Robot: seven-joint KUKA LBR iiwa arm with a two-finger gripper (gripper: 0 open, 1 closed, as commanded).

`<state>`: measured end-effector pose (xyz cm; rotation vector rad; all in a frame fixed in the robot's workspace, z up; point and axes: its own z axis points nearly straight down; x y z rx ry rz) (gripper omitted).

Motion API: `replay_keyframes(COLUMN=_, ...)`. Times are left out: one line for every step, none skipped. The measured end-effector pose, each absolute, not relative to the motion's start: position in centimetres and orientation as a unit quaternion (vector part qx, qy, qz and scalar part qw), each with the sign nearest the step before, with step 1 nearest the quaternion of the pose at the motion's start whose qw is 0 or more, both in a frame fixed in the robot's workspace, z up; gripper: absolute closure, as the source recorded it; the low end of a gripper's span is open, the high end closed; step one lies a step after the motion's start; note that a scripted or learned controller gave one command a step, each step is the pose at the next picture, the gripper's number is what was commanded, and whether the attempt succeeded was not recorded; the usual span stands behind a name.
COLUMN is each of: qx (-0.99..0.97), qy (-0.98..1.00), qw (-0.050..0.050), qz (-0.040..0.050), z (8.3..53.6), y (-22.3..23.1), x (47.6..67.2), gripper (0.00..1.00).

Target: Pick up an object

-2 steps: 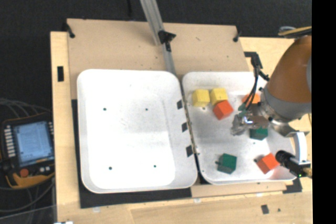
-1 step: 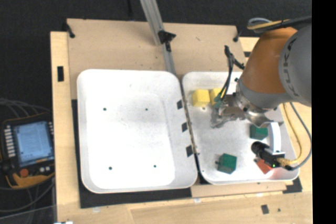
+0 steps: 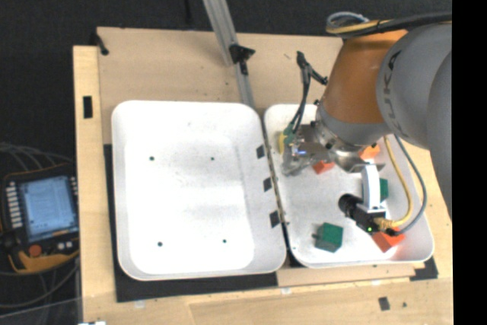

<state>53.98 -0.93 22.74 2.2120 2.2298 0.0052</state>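
Gripper low in right bin, finger state indiscernible; green block lies apart, nearer the front wall.

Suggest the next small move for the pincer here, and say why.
Probably a short straight descent. The pincer hangs low over the upper left part of the right bin, among small items near the divider, and nothing visibly sits between its tips. The green block lies apart, nearer the front.
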Motion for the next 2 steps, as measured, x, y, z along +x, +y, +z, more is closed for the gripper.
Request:
replay_keyframes(qx=0.704, qy=0.71, qw=0.0, qz=0.0016, z=23.9, y=4.7, x=56.0, gripper=1.0)
replay_keyframes(qx=0.705, qy=0.709, qw=0.0, qz=0.0007, z=23.0, y=9.6, x=58.4, gripper=1.0)
